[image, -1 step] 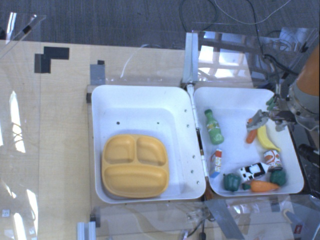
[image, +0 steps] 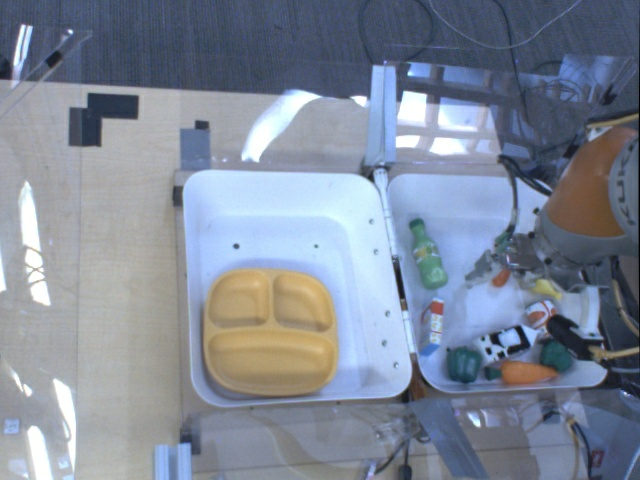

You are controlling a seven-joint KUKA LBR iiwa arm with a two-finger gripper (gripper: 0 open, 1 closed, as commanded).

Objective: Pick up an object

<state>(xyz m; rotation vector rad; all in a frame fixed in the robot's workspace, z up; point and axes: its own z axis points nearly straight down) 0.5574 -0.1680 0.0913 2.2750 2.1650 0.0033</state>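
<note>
The right bin point(image: 455, 200) holds several small toys. A green bottle point(image: 428, 253) lies near its left wall, with a small white carton point(image: 434, 326) below it. Along the front wall sit a dark green pepper point(image: 462, 364), a black-and-white cow toy point(image: 505, 344) and an orange carrot point(image: 527, 373). My gripper point(image: 492, 266) hangs low over the middle of this bin, to the right of the bottle and above the cow toy. A small orange piece point(image: 500, 279) lies right beneath it. The arm's orange band point(image: 592, 193) covers the bin's right side.
The left bin point(image: 270, 203) holds a yellow divided plate point(image: 268, 330) at its front. A yellow item point(image: 546, 289) and a red-and-white item point(image: 538, 314) lie under the wrist. Cables and a clear frame stand behind the right bin.
</note>
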